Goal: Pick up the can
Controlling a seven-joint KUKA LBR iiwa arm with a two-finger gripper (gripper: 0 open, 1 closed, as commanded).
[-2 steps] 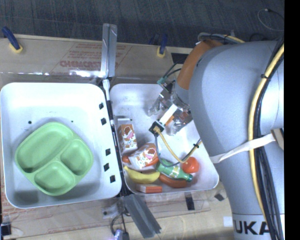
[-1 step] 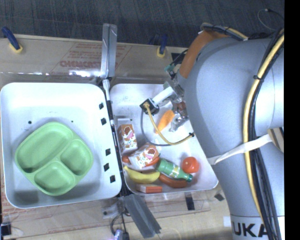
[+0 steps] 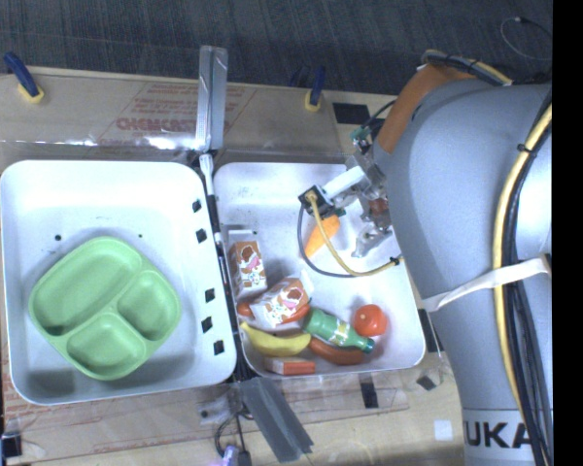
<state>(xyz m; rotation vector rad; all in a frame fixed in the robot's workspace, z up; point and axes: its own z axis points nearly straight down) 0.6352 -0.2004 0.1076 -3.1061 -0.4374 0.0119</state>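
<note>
Gripper [image 3: 369,223] above carrot [image 3: 322,236] — banana [image 3: 277,340] (tomato [image 3: 369,319]) nearby

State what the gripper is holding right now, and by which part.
Cannot be told. The gripper hangs over the right bin beside an orange carrot-like piece, but no object shows between its fingers.

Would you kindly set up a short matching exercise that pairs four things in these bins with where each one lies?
Things:
1. green divided plate
2. tomato
3. banana
4. gripper

Places:
A. near the right bin's front right corner
B. over the rear part of the right bin
C. in the left bin
D. along the right bin's front, left of the green bottle

Pairs: 1-C, 2-A, 3-D, 4-B
</note>
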